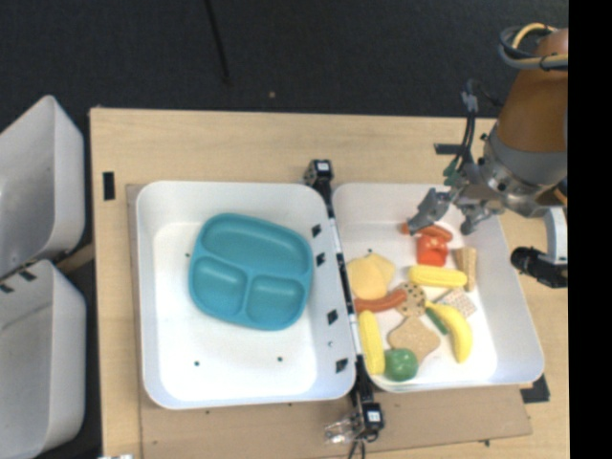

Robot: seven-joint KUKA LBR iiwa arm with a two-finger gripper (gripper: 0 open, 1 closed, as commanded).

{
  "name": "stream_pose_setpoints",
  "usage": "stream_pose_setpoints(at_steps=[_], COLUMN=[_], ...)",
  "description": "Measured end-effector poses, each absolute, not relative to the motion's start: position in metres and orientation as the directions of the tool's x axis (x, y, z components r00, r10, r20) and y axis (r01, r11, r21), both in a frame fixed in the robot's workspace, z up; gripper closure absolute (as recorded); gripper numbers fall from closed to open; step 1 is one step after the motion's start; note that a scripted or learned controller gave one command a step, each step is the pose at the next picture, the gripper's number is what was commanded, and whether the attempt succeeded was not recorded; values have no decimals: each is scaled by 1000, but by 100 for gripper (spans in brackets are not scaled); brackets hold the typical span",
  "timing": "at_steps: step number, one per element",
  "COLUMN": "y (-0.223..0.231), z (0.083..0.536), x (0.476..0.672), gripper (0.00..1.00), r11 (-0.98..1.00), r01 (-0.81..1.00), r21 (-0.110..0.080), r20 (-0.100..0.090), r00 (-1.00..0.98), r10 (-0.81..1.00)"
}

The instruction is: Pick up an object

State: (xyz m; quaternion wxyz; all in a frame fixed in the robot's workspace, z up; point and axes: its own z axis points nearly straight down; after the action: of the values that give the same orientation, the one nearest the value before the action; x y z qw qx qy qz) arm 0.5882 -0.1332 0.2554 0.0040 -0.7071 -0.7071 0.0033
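Observation:
Several toy foods lie in the right bin (497,352): a red pepper (432,247), a yellow piece (438,276), a banana (457,331), a yellow lump (369,273), a red sausage (379,302), a toast slice (413,337), a green fruit (402,363) and a yellow cob (370,340). My gripper (445,220) hovers at the far part of this bin, just beyond the red pepper. It is open, its two fingers spread wide with nothing between them.
The left bin (172,371) holds a blue divided plate (251,271). A clamp ridge (335,285) separates the two bins. White bin floor shows along the right side of the right bin. Two white blocks (33,189) stand off the bench at left.

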Motion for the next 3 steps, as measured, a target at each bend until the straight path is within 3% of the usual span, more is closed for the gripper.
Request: stream_pose_setpoints(at_steps=[1,3], y=[-133,-130], z=[259,145], x=[590,590], gripper=[0,0], r11=[2,-4], r01=[1000,1000], r21=[-4,-8], r20=[-1,0], r00=[-2,4], r10=[1000,1000])
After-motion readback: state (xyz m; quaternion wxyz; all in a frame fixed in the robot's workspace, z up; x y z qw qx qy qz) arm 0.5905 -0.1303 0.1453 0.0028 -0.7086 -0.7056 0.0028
